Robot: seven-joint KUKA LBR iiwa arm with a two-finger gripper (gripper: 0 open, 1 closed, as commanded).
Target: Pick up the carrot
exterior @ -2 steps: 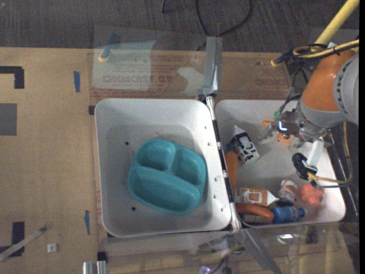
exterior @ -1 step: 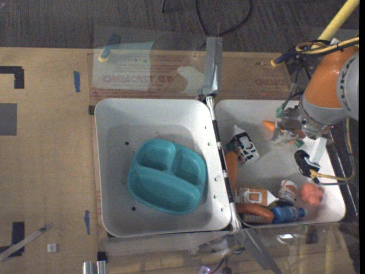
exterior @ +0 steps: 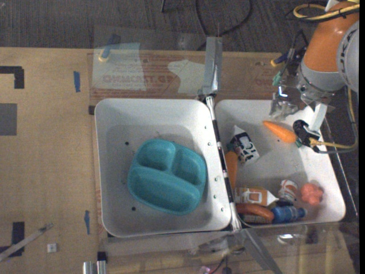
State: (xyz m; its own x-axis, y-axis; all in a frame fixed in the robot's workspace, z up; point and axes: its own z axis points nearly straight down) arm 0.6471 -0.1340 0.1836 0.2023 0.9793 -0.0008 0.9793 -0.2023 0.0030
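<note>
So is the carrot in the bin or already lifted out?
In the bin: the carrot lies on the right bin's floor near its far edge, beside the gripper, not between its fingers.

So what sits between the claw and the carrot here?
Nothing: in the camera view only bare white floor of the right bin separates the claw from the carrot just below it.

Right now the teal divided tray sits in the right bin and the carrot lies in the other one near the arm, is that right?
Not quite. The camera view shows the teal divided tray in the left bin. The carrot lies in the right bin, near the arm, at its far end.
</note>
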